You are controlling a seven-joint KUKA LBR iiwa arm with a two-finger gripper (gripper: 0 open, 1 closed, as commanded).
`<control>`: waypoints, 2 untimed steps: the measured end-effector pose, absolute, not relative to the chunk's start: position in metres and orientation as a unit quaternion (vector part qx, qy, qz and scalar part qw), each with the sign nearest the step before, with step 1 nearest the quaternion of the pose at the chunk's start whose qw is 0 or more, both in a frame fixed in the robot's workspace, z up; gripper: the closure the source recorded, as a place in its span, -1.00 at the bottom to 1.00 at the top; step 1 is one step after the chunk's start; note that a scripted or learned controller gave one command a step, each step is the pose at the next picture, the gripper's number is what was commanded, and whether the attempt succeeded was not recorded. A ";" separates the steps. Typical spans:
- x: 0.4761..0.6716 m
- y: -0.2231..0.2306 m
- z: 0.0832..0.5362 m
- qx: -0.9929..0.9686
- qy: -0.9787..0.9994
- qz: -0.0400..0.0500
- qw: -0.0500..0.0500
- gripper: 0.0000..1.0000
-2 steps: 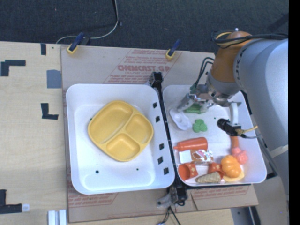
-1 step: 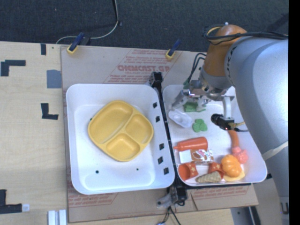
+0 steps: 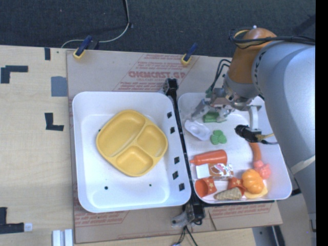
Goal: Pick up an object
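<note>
Toy food crowds my right-hand bin (image 3: 279, 160): an orange fruit (image 3: 252, 182) at five o'clock, a red can (image 3: 209, 157) mid-bin, a green piece (image 3: 210, 118) at twelve, under my gripper (image 3: 214, 108). I judge the grab just beginning; its spread I cannot tell. Next, a clean close and lift.

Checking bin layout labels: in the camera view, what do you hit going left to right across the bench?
Left shallow white bin → yellow divided plastic plate → black divider strip between the bins → red toy sausage → round orange toy fruit.
</note>
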State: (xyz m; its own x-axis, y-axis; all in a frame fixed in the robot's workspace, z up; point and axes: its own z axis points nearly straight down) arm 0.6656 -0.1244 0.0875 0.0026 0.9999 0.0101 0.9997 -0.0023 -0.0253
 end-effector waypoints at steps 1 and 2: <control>0.668 -0.147 0.113 -0.707 -0.707 0.001 0.000 -1.00; 0.609 -0.141 0.087 -0.708 -0.706 -0.002 -0.003 -1.00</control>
State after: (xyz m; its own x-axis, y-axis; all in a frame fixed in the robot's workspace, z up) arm 0.6094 -0.1413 0.0873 0.0037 1.0000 -0.0010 1.0000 -0.0037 0.0080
